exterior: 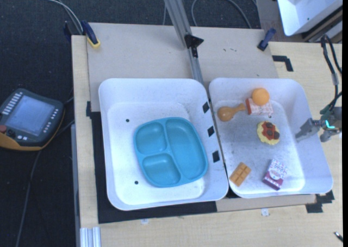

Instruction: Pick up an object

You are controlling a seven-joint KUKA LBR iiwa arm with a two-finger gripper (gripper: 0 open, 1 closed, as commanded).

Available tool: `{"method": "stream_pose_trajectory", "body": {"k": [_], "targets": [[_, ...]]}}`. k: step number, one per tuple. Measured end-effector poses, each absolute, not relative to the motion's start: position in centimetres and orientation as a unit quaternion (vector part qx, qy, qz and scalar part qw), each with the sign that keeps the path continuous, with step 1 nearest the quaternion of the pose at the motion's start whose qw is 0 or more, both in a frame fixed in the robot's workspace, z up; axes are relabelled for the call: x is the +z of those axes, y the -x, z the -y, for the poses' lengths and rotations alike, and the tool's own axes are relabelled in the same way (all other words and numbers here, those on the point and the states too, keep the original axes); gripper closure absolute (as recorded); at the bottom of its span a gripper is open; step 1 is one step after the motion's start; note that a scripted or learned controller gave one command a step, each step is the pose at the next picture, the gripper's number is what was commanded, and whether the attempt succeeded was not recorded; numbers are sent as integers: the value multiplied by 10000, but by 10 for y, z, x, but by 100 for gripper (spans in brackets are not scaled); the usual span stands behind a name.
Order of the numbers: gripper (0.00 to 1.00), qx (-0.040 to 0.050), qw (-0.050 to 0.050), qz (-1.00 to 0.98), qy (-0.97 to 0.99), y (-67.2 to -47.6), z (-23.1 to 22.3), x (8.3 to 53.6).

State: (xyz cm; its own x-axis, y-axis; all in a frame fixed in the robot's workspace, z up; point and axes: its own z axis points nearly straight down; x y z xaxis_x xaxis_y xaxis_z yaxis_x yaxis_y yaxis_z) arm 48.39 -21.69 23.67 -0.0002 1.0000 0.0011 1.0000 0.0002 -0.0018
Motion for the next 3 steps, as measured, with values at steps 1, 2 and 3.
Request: {"method": "stream_pose_trajectory", "body": {"k": [1, 2, 3], "targets": [[0, -1, 4, 7073, 7069, -484, 217, 237], [0, 8, 34, 7070, 7072, -484, 215, 174], [0, 10, 39, 7068, 7074, -480, 217, 111]]}}
